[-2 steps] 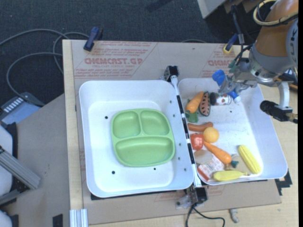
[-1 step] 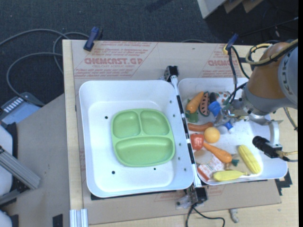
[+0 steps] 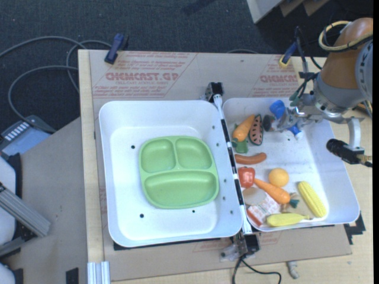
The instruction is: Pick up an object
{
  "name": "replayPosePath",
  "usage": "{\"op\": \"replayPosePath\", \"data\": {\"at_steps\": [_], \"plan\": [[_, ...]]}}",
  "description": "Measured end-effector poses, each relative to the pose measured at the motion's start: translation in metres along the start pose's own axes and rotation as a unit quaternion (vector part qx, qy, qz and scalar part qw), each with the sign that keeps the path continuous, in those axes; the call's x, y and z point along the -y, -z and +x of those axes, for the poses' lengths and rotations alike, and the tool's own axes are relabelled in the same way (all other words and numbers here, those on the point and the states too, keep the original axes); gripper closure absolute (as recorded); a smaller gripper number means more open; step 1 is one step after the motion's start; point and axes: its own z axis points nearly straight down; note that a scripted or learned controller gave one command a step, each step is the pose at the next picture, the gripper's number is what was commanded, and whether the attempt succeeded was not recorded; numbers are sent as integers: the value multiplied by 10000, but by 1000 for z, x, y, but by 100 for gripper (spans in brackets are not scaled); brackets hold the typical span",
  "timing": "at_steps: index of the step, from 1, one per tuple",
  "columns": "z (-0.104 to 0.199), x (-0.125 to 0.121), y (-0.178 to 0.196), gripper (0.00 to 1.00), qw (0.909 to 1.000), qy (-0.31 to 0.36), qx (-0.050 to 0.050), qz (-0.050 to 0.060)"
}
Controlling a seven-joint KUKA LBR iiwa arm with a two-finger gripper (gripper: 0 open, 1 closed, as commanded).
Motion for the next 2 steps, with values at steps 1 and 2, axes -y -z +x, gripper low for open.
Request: {"op": "replayPosePath", "data": {"at_steps": [1, 2], "plan": [[36, 39, 55, 100, 10000, 4, -9, 12], [52, 70, 76, 100, 10000, 2, -10, 18]]}}
